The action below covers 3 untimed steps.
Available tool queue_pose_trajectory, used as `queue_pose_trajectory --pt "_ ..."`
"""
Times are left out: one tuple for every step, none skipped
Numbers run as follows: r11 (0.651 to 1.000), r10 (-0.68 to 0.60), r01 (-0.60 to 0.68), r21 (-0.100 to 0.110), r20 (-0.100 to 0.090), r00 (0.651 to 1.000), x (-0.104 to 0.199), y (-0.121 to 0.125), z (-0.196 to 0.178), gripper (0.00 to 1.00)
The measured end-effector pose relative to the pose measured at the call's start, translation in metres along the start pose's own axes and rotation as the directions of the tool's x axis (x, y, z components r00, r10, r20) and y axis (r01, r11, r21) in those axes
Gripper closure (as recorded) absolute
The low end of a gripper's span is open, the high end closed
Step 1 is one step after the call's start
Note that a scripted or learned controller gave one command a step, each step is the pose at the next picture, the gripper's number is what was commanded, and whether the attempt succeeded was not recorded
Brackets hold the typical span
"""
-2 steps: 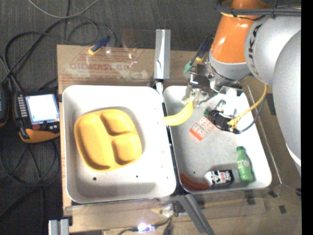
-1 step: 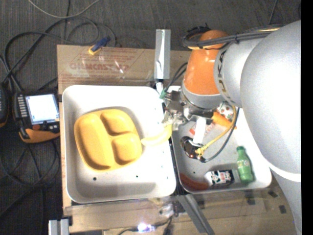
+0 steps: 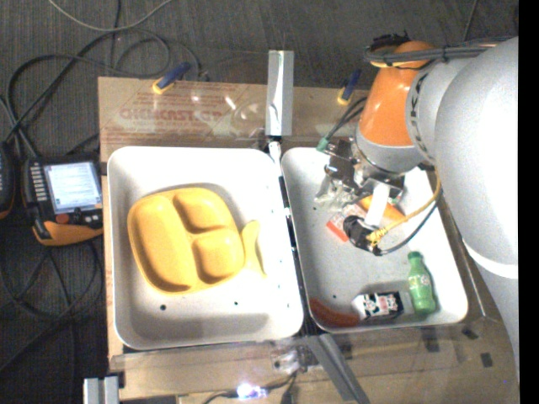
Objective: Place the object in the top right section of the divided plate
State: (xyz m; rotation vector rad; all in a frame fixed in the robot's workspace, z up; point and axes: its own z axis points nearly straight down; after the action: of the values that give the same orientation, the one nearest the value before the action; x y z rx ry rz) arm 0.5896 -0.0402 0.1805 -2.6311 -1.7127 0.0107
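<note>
A yellow divided plate (image 3: 187, 238) lies in the left bin (image 3: 143, 162), its sections bare. My gripper (image 3: 349, 194) hangs low over the upper part of the right bin (image 3: 438, 276), under the orange wrist band. Directly below it lie a red packet (image 3: 338, 226) and an orange item (image 3: 389, 211), partly hidden by the gripper body and a cable. Whether anything sits between the fingers is hidden.
A green bottle (image 3: 420, 283) lies at the right bin's lower right, next to a black-and-white box (image 3: 378, 305) and a red-brown item (image 3: 331, 313) at the bottom edge. A metal post (image 3: 279, 99) stands behind the gap between the bins.
</note>
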Motion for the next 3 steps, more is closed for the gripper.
queue_pose_trajectory --pt "0.998 0.060 -0.060 0.000 0.000 0.998 -0.056 -0.007 0.000 1.00" --pt "0.982 0.188 -0.188 -0.013 -0.007 0.982 -0.096 0.022 0.080 1.00" --pt "1.000 0.011 -0.011 0.001 -0.003 1.000 -0.180 -0.003 0.075 1.00"
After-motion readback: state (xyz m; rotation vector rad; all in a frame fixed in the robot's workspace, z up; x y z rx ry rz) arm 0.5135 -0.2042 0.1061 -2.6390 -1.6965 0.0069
